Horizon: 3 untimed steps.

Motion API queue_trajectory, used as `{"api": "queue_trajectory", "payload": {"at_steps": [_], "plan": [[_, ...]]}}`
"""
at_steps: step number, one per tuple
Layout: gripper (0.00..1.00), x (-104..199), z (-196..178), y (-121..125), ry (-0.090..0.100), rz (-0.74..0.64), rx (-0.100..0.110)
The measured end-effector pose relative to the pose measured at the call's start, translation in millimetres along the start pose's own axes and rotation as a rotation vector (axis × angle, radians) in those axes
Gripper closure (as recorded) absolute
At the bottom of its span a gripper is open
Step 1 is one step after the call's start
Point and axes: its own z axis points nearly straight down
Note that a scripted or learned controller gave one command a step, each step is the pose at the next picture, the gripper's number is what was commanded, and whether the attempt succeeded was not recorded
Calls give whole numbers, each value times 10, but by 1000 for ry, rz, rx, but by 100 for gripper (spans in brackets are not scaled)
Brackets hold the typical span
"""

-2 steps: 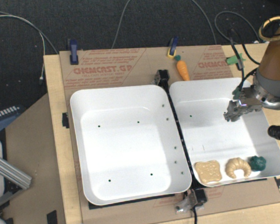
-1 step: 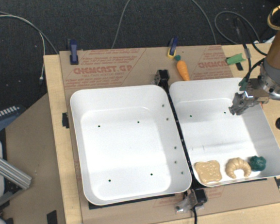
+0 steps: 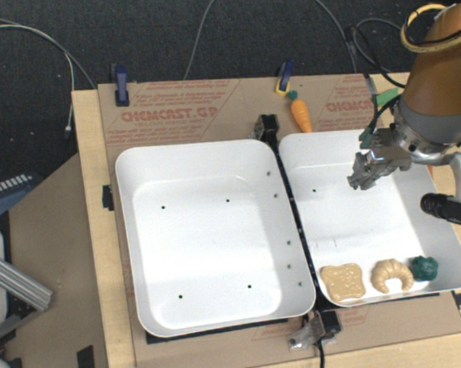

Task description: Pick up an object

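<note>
My gripper (image 3: 363, 174) hangs over the upper middle of the right bin (image 3: 330, 218), reaching in from the right below the orange wrist band. Nothing shows between its tips. Three objects lie along the right bin's front edge: a tan flat toast-like piece (image 3: 342, 281), a golden croissant (image 3: 392, 275) to its right, and a small dark green object (image 3: 423, 267) in the front right corner. All three sit well below the gripper in the view.
The left bin (image 3: 138, 227) stands beside the right one. An orange carrot-shaped toy (image 3: 300, 114) lies on the cardboard behind the bins. Blue clamps (image 3: 120, 85) hold the board's back edge. Cables run behind the bench.
</note>
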Motion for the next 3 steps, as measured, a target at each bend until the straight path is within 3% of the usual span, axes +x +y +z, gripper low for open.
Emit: {"api": "queue_trajectory", "payload": {"at_steps": [3], "plan": [[100,1577,199,245,0,1,2]]}}
